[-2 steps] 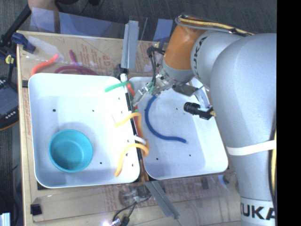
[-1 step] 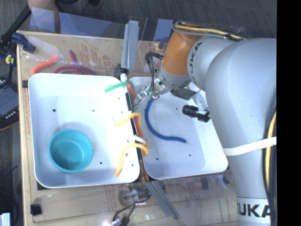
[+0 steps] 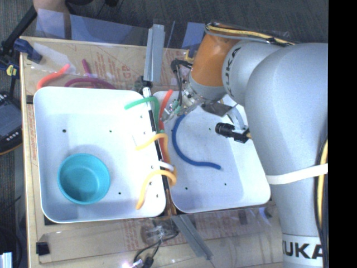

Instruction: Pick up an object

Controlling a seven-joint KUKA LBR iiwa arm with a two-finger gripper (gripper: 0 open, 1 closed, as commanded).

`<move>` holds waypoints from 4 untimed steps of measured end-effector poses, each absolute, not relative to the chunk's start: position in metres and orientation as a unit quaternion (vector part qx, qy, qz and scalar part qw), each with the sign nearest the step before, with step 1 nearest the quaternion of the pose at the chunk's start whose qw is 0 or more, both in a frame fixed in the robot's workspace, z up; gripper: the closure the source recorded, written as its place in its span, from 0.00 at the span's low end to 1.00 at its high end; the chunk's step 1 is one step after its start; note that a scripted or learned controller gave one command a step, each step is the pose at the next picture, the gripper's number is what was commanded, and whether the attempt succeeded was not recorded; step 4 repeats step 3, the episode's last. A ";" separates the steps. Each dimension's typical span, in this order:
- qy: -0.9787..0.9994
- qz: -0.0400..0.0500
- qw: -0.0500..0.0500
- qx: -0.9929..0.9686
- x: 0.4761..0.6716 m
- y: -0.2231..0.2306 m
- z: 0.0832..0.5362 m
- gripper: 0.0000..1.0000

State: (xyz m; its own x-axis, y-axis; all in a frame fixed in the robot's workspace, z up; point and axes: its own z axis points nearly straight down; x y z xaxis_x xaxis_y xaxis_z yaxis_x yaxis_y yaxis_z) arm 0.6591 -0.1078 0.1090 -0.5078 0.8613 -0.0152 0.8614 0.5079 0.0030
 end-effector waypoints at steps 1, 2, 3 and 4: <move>0.790 0.000 0.000 0.614 0.657 -0.075 0.193 1.00; 0.729 0.000 -0.001 0.685 0.657 -0.101 0.097 1.00; 0.758 0.000 0.000 0.653 0.611 -0.092 0.252 1.00; 0.758 0.000 0.000 0.653 0.611 -0.092 0.252 1.00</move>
